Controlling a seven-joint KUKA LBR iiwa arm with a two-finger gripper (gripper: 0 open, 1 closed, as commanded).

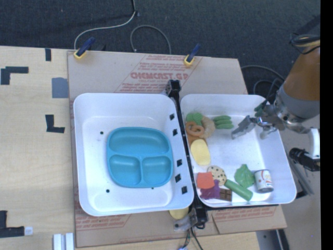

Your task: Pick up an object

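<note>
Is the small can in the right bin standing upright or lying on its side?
Lying on its side. The can shows its long labelled wall to the camera, with one round end facing right, near the green toy in the right bin.

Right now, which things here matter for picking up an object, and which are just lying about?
For the job:
hand, above the right bin
yellow piece
green peas
pretzel
cookie
small can

Lying about:
blue divided plate in the left bin
clamps on the cardboard

Bare floor runs down the right bin (270, 155) middle, between the pea pod (222, 122) and the can (263, 180).
</note>
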